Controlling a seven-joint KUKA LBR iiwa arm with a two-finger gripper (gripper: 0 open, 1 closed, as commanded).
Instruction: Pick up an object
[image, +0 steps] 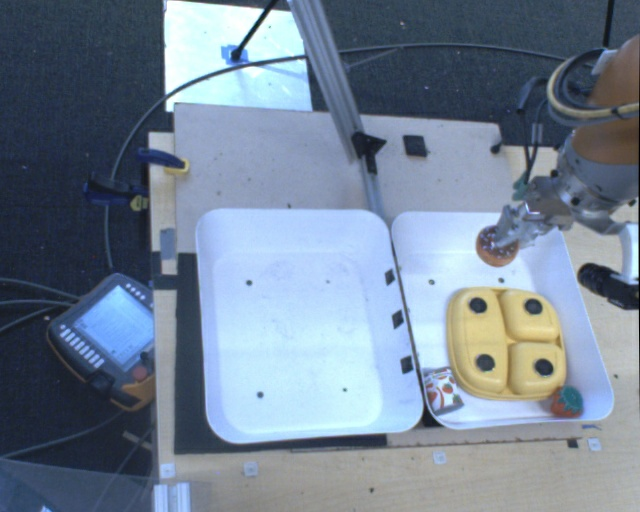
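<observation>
Nearest the camera, along the right bin's (420, 250) front edge, a small printed packet (441, 390) lies at the front-left corner and a small red and green object (566, 402) sits at the front-right corner. Just behind them, a yellow four-part tray (506, 341) fills much of the front-right area. The left bin (215, 260) carries nothing to pick.

Farther back, near the right bin's far edge, the gripper (503, 238) hangs with a round brown, doughnut-like object (496, 248) at its tip. How far the gripper is parted cannot be told, nor whether the object is truly pinched or merely beneath it.

Judging by this, the pick looks underway but unconfirmed; a clear lift remains.
</observation>
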